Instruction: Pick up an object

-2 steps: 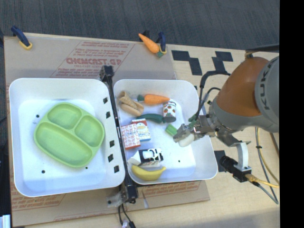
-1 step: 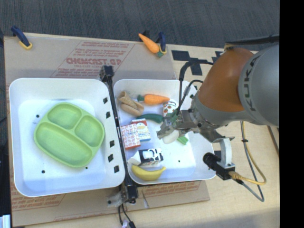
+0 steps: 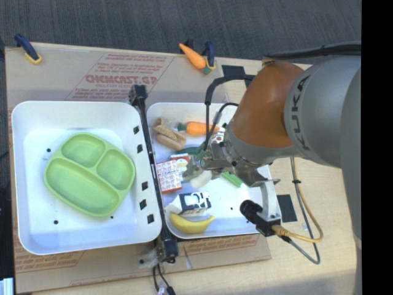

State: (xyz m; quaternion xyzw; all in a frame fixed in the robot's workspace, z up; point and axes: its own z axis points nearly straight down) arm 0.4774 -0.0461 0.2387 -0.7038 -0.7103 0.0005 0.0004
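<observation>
My gripper hangs low in the right bin, under the big orange and grey wrist. Right below it lies a small pale object, and a red and white packet lies just to its left. A carrot and a tan bread-like piece sit at the back of the bin. A banana and a black and white item are at the front. A green piece pokes out from under the wrist.
The left bin holds a green divided plate. A black divider with clips runs between the bins. Another carrot lies on the cardboard behind the bins. Cables trail at the front right.
</observation>
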